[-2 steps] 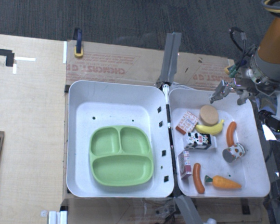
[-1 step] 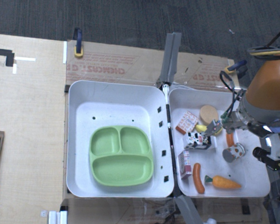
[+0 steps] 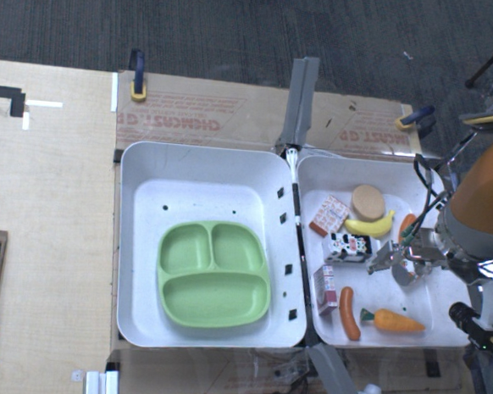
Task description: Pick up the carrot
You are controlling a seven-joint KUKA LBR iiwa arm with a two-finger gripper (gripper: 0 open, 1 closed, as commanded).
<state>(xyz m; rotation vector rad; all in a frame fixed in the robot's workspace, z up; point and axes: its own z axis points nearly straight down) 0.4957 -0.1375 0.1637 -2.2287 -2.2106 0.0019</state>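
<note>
Lying along the near edge of the right bin [image 3: 460, 179], close to its near right corner, the carrot [image 3: 396, 322] is seen with its green stub toward the left and its orange body pointing right. Just to its left a red sausage [image 3: 349, 312] is laid at a slant, and beside that, toward the bin's left wall, a small pink carton [image 3: 325, 289] is placed. Farther back in the same bin a black-and-white cow-print carton [image 3: 350, 246], a banana [image 3: 371, 226], a round tan disc [image 3: 368, 198] and a red-and-white packet [image 3: 328, 215] are gathered, with a small orange-red item [image 3: 408, 223] near the right side that is partly hidden.

The tool [image 3: 397, 261] is held above the middle of the right bin, behind the carrot and apart from it; its metal fingers are seen slightly parted, and nothing is gripped between them. The grey and orange arm [image 3: 483, 198] is extended in from the right.

In the left bin [image 3: 132, 251] a green divided plate [image 3: 215, 273] is set, and both bins are carried on the worktop [image 3: 44, 176].
</note>
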